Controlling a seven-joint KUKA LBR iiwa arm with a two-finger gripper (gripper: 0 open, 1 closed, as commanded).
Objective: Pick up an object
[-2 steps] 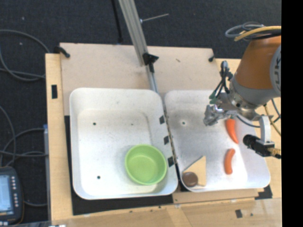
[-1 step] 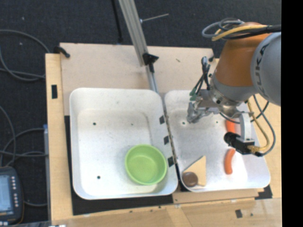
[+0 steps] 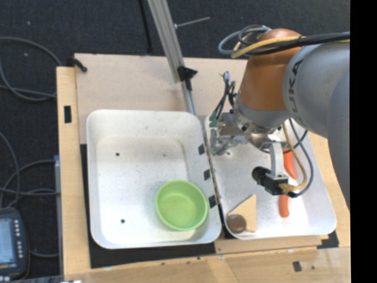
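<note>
Far left, off the bench: a dark handheld pendant (image 3: 12, 242) on black carpet, with loose cables near it.

Bench (image 3: 123, 75): tan board, two white bins side by side.

Left bin (image 3: 118, 158): one green bowl (image 3: 181, 204), upright, in the near right corner, close to the wall shared with the other bin. Rest of this bin's floor is bare white with a few dark specks.

Behind the bins: a slanted aluminium rail (image 3: 168, 34) runs from the top edge down to the gap between the bins, with a black clamp partway along it.

Right bin (image 3: 321, 217): a tan wedge (image 3: 247, 213) at the near left corner, a brown round piece (image 3: 236, 223) touching its lower left side. Further right, an orange carrot-like stick (image 3: 285, 206), partly hidden by a black fitting with cable; a second orange strip shows just above it, beside a white bracket.

Arm (image 3: 312, 87): grey, with an orange band, enters from the right and covers the bin's back half. Gripper (image 3: 221, 140) hangs low over the right bin's left edge, near the shared wall, well apart from the wedge and the carrot. Whether the claw is spread or closed: cannot tell, as the metal parts blur together. Nothing visibly pinched.
</note>
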